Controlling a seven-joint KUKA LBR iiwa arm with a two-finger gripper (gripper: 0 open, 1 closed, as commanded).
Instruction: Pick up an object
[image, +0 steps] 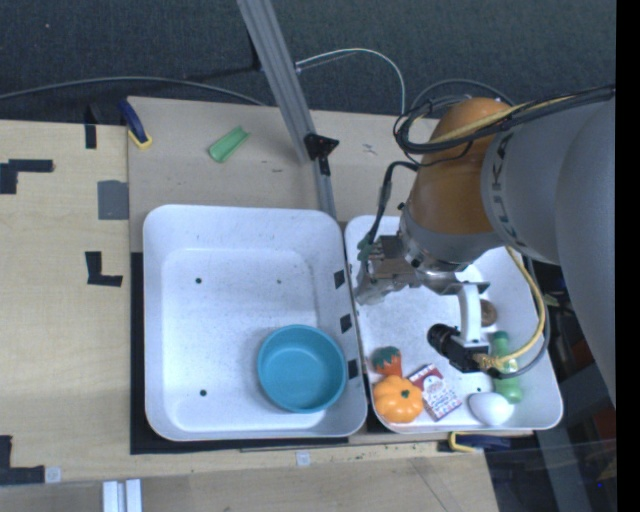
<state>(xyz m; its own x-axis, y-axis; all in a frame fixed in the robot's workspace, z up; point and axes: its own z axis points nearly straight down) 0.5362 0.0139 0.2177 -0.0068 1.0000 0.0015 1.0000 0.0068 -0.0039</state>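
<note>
The right bin (532, 395) holds an orange pumpkin-shaped toy (399, 399), a small orange and green piece (386, 357) just above it, a red and white packet (436, 391), a white egg-like object (489, 408) and green pieces (504, 378). My gripper (375, 283) hangs over the left side of this bin, above those objects and apart from them. Nothing shows between its fingers. A blue bowl (301, 367) sits in the left bin (185, 240) at its front right.
A grey pole (290, 95) slants across the bench behind the bins. A green block (227, 144) and a blue and yellow clip (136, 124) lie on the bench top at the back left. The arm's orange band (455, 165) looms over the right bin.
</note>
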